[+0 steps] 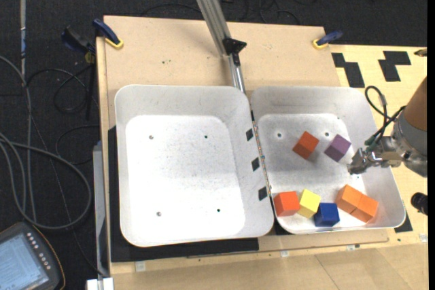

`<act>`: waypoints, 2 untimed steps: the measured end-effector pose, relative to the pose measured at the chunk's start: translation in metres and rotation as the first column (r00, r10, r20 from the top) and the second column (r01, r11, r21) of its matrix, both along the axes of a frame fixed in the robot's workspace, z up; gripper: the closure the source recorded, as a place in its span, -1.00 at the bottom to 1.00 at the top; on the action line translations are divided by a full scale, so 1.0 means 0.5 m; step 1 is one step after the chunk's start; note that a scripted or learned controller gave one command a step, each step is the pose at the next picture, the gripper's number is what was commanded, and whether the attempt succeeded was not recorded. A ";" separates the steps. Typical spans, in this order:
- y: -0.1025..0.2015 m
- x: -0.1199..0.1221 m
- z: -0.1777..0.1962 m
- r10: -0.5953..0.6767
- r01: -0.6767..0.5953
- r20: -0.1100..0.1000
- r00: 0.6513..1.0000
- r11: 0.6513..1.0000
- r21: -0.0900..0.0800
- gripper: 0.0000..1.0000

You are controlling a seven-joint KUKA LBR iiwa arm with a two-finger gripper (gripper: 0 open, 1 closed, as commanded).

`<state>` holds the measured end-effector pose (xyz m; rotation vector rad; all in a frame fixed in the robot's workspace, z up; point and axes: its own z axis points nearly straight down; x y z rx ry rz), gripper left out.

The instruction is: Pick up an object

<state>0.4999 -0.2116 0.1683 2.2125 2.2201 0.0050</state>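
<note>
My gripper (358, 165) hangs at the frame's right, over the right bin (353, 102); whether it's open, I cannot tell. I judge this the approach. Nearest lies the large orange block (357, 202), beyond it the purple cube (338, 147). Next I'd align and descend.

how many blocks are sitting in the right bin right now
6. An orange block and a purple block mid-bin; along the near edge, a red-orange block, yellow block, blue block and larger orange block. The arm may hide more.
</note>
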 end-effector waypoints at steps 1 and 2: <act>-0.002 0.000 0.128 0.000 0.000 0.001 1.000 1.000 -0.001 1.00; -0.016 0.018 0.232 0.000 0.000 0.000 1.000 1.000 -0.001 1.00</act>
